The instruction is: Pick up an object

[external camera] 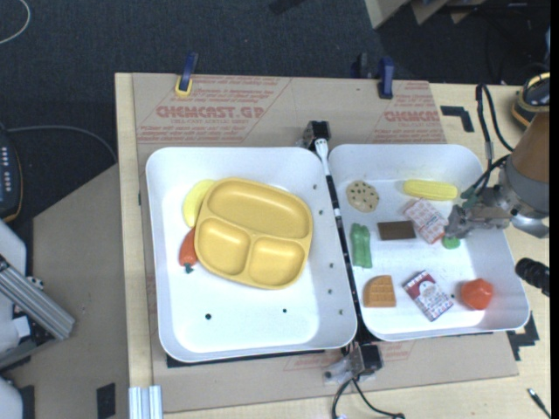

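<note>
Objects for picking lie mostly in the right bin (498, 260), where my pincer (458, 225) hangs low near the right side. I cannot tell how it is set. Just under its tip sits a small green piece (451, 243), touching or nearly touching it; which, I cannot say. Beside it to the left lies a pink-and-white packet (425, 219), with a brown block (395, 230) further left and a yellow corn cob (430, 189) above. A cookie (362, 195), a green stick (360, 244), an orange wedge (379, 291), a red-and-white packet (430, 293) and a red tomato (477, 294) fill the rest. In the left bin (175, 304), a yellow divided tray (252, 232) lies over a yellow piece (195, 201), with a red-orange piece (188, 250) at its left edge.
</note>
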`<state>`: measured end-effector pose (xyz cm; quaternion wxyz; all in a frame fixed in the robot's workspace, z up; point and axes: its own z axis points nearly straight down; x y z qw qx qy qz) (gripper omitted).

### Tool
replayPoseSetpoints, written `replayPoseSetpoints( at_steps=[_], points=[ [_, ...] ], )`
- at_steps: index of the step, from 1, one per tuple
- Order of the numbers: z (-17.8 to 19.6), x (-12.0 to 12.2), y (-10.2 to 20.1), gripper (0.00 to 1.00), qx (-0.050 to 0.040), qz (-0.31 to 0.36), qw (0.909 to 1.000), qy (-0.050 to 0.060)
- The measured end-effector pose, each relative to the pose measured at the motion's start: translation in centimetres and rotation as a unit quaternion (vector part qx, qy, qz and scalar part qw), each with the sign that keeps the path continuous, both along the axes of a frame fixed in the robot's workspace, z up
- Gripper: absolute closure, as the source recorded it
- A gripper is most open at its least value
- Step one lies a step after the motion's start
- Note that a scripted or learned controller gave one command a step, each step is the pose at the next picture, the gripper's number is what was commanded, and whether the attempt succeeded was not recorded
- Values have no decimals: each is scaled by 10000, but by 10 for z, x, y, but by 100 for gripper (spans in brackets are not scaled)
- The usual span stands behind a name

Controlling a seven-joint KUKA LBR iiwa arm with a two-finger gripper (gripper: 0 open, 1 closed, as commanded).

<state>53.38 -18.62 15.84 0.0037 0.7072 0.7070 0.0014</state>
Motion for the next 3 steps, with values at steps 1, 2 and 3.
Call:
replayPoseSetpoints(
  at_steps=[1,2,3],
  points=[
    [47,1,-9,100,0,0,10000,5],
    [68,2,-10,100,4,4,10000,10],
    [62,18,36,100,20,29,10000,27]
  ],
)
